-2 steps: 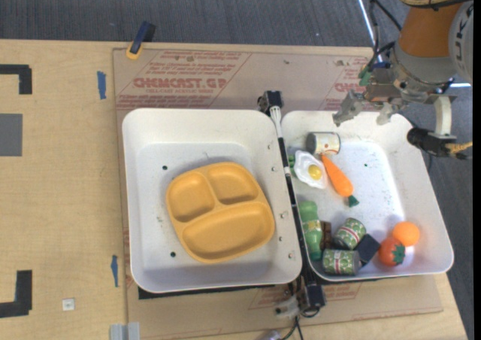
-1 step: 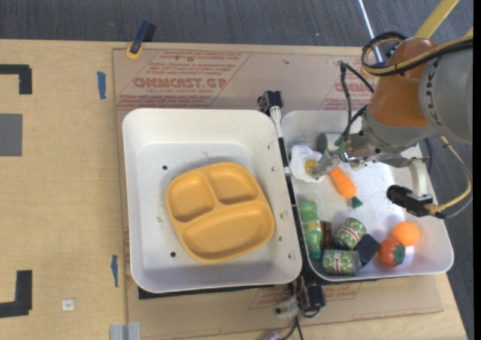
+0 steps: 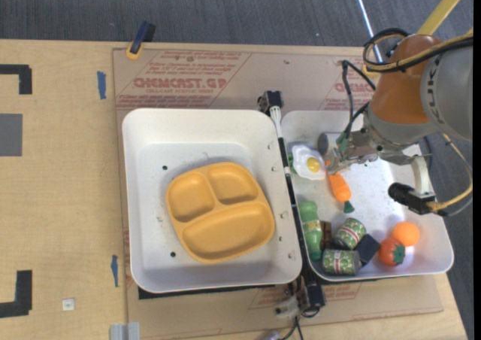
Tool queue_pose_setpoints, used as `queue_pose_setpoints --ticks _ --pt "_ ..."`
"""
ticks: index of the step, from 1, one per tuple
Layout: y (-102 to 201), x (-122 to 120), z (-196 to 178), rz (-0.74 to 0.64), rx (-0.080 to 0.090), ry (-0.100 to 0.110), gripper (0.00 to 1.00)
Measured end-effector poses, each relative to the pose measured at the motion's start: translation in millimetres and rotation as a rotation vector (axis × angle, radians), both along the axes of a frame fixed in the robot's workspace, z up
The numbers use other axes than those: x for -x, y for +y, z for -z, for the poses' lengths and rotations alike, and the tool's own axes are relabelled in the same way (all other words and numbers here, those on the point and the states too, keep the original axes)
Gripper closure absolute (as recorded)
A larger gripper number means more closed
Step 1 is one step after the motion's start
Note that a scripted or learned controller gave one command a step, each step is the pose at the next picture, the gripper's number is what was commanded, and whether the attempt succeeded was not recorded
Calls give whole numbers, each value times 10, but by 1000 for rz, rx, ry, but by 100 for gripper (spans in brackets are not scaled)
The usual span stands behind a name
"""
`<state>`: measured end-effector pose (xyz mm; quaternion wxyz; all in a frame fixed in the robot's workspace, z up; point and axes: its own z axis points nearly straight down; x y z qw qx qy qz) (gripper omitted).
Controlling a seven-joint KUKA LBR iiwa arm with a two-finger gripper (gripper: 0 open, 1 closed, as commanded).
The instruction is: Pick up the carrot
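The carrot [image 3: 340,186] is a small orange toy with a green stub at its lower end. It lies on the floor of the right bin [image 3: 432,259], near the middle and pointing up-left. My gripper [image 3: 336,163] hangs just above the carrot's upper end, at the end of the grey arm with the orange band, which comes in from the right. The wrist hides the tips, so contact with the carrot cannot be judged.
A fried-egg toy [image 3: 308,162] lies just left of the gripper. Two green cans [image 3: 349,232], a dark block [image 3: 367,249], an orange [image 3: 406,233] and a red-orange fruit [image 3: 391,254] crowd the bin's near end. The left bin [image 3: 143,180] holds a yellow divided plate [image 3: 219,210].
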<state>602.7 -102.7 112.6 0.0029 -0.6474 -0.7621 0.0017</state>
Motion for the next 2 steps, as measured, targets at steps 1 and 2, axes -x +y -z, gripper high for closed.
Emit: queue_pose_setpoints --ticks 1,2 --pt "-263 193 167 -394 7 -20 100" --pt "-247 241 230 -394 -1 -5 0"
